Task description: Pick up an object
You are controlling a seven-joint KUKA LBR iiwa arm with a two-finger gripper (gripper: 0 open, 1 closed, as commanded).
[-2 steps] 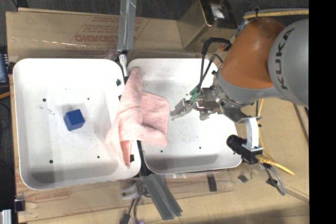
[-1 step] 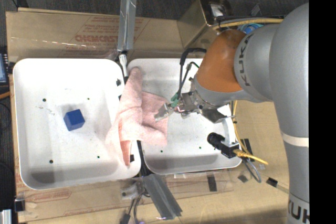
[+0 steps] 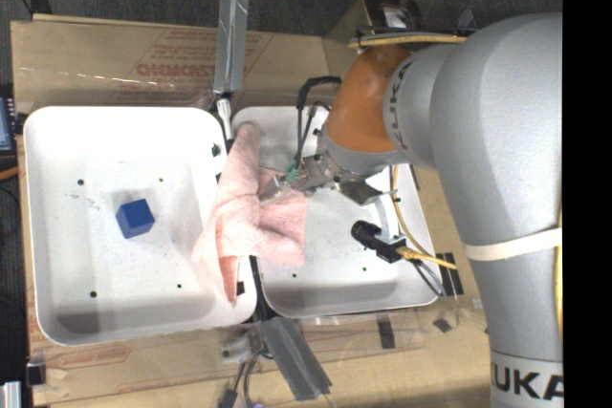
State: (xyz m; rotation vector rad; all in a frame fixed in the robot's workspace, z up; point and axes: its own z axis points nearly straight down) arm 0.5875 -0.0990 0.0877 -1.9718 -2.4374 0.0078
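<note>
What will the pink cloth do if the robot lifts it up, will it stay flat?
Probably not. The pink cloth lies rumpled and draped over the wall between the two bins, so it looks floppy and would likely sag and hang down. It seems light, and it might drag or catch on that wall.

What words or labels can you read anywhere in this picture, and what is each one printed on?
"UKA", the visible end of a brand name cut off by the frame, on the grey robot arm.
Red lettering on the cardboard sheet behind the bins: too faint and blurred to read for sure.
A small label on the cardboard box at the top: too small to read.
No text on the blue cube or pink cloth.
</note>
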